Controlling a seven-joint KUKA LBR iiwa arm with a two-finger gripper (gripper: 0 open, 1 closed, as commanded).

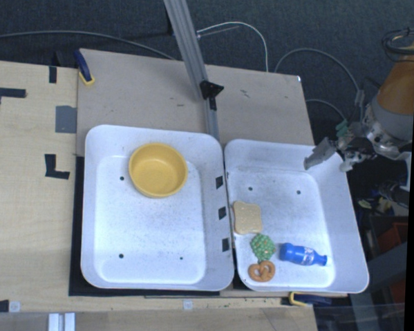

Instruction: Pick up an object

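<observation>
Where the arm enters at the right edge of the frame, its gripper [326, 155] hangs over the upper right corner of the right bin [342, 224]; whether it is open or closed cannot be told, and nothing shows in its grasp. Low in that bin lie four things close together: a tan sponge [246, 217] near the left wall, a green knobbly toy [261, 245] just below it, a brown pretzel [262, 271] at the bottom, and a blue bottle [301, 255] lying on its side to their right. In the left bin [147, 255], a yellow bowl [157, 169] sits upright toward the upper part.
</observation>
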